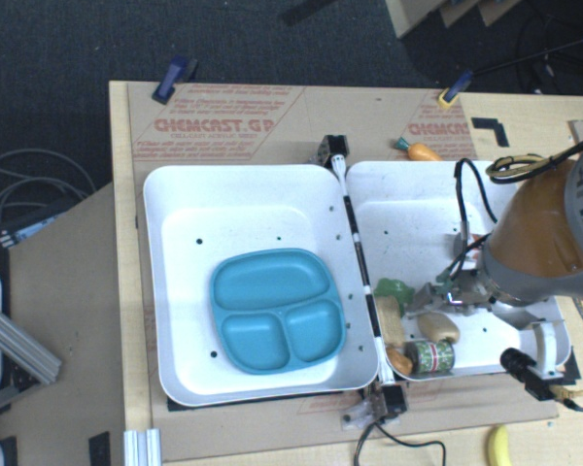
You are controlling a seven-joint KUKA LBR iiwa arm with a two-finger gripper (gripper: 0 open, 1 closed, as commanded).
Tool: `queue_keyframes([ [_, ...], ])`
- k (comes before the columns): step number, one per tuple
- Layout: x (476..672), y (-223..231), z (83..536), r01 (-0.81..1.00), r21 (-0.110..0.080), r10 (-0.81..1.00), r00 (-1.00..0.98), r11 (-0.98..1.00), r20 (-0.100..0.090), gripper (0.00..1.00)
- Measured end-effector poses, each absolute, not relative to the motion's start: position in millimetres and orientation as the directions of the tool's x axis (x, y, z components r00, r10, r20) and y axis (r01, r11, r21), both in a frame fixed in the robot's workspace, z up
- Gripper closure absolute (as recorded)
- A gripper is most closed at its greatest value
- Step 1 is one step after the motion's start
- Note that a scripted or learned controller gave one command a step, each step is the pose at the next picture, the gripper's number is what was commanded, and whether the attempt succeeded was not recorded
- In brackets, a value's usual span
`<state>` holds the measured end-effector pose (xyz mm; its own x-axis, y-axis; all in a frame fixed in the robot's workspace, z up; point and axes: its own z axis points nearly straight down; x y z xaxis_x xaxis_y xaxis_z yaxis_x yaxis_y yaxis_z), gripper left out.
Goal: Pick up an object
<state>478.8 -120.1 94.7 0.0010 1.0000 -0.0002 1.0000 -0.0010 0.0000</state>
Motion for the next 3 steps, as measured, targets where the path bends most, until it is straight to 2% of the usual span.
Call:
queue_keyframes([
  [1,479.0,-119.8,104.4,1.0,0.001,1.0,0.001,-0.001,-0.001,1.0],
  [2,537.4,-170.1,200.1,1.0,0.003,1.0,0.0,0.0,-0.002,1.0],
  [3,536.9,-169.6,199.3,1.0,0.001,1.0,-0.001,0.001,-0.001,0.0],
])
